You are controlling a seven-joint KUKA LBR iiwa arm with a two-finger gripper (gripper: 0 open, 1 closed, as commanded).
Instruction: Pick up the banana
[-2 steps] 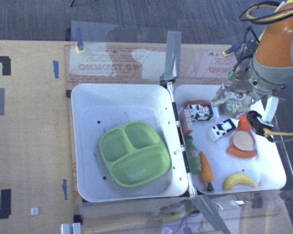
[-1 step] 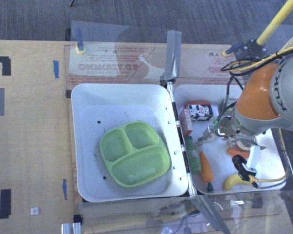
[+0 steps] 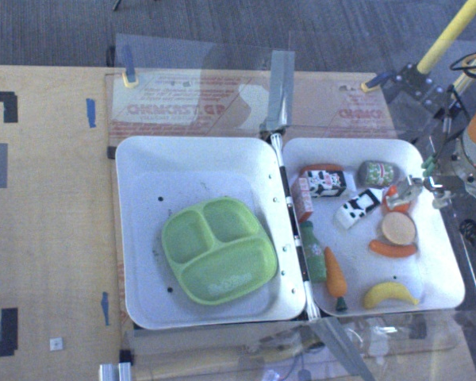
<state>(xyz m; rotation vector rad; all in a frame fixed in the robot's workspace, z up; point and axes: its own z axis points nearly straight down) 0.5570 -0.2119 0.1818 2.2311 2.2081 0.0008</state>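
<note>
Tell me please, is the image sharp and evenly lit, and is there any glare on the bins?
Camera view: the light is soft and even, with faint shadows under the banana and the green plate; the image is slightly soft, so small toys in the right bin lack fine detail; the clear panels behind the bins catch pale reflections; the left bin looks bright but not blown out.

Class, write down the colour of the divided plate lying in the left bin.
The divided plate is light green, seen plainly in the camera view from above.
</note>
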